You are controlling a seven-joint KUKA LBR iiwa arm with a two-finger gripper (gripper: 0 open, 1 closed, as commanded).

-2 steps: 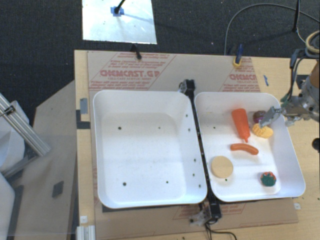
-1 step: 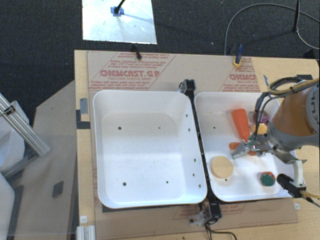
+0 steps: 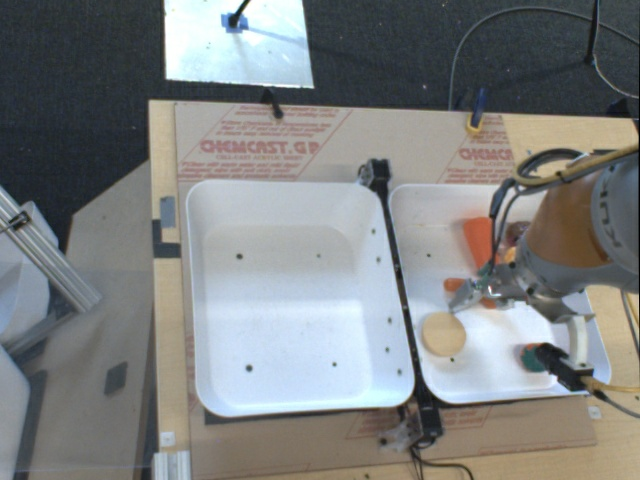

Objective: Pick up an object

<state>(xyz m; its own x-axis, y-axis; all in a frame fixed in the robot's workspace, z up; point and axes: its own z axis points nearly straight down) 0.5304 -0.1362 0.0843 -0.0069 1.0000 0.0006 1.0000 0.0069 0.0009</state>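
In the right bin point(image 3: 432, 368) an orange block point(image 3: 477, 236) is seen with its long axis at twelve to six o'clock, at twelve o'clock from the gripper point(image 3: 468, 293). The fingers are set slightly apart; whether a small orange piece point(image 3: 455, 286) is touched cannot be told. A tan disc point(image 3: 444, 334) lies at seven o'clock.

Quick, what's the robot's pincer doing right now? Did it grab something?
Pincer: low in the right bin, beside a small orange piece and above the tan disc; whether it grabbed anything cannot be told.
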